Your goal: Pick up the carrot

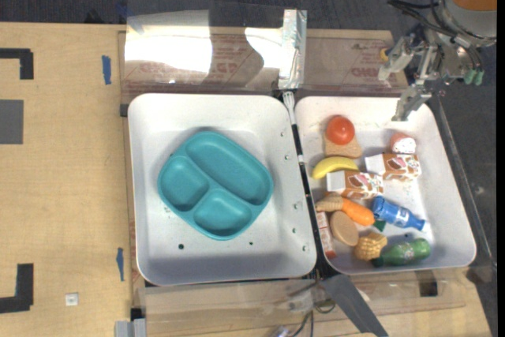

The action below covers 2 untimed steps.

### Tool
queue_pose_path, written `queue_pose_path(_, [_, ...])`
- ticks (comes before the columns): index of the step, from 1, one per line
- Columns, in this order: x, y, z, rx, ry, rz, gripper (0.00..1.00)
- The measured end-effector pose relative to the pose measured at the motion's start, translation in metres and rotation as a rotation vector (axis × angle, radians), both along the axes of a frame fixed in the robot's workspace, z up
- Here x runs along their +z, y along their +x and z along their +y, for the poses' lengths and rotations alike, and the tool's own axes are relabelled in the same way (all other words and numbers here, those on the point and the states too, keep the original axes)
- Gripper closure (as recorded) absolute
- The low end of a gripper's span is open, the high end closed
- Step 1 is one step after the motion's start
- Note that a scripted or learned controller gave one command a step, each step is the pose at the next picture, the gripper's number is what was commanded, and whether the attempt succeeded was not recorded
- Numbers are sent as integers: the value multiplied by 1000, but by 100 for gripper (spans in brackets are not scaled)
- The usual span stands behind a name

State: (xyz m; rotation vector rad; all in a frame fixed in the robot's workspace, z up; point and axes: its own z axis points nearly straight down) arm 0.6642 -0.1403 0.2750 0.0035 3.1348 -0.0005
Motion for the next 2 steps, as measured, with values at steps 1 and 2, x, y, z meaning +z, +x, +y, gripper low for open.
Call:
queue_pose_path(1, [-147, -48, 50, -119, 4, 14, 0])
queue_pose_path(2, [-181, -109, 47, -121, 1, 6, 0])
